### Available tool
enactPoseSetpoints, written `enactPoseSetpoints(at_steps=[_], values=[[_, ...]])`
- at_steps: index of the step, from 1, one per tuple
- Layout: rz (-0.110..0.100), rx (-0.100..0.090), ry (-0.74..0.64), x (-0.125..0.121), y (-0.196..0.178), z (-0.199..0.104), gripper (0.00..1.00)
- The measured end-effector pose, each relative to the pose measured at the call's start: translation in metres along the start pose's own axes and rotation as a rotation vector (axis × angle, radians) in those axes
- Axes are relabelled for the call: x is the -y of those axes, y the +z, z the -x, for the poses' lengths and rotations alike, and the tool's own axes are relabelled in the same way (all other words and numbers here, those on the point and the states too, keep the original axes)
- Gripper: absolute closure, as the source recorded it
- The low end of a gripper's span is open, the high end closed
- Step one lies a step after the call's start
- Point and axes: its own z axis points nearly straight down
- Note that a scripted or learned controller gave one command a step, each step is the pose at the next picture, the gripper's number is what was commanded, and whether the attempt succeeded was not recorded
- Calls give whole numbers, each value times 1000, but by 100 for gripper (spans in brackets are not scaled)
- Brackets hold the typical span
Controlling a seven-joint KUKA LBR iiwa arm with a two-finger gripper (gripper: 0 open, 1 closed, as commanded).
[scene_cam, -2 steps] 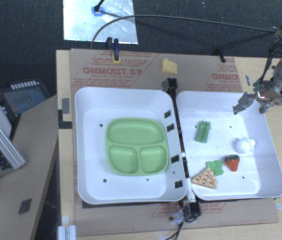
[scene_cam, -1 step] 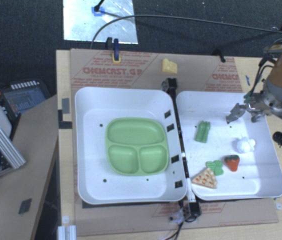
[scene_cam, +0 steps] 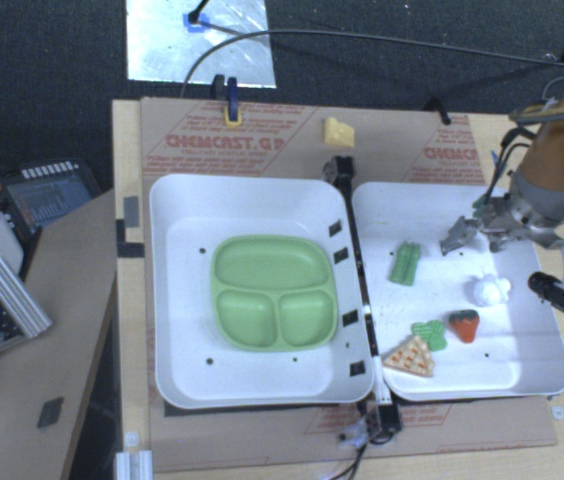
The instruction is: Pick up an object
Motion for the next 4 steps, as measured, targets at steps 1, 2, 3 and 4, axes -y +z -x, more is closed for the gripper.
enactPoseSetpoints(at_steps=[1, 2, 3, 4], values=[[6, 2, -1, -2, -14, 0, 100], [9, 3, 0, -6, -79, 1, 100], [7, 2, -1, -12, -125, 3, 100], [5, 1, -1, -14, -147, 3, 100]])
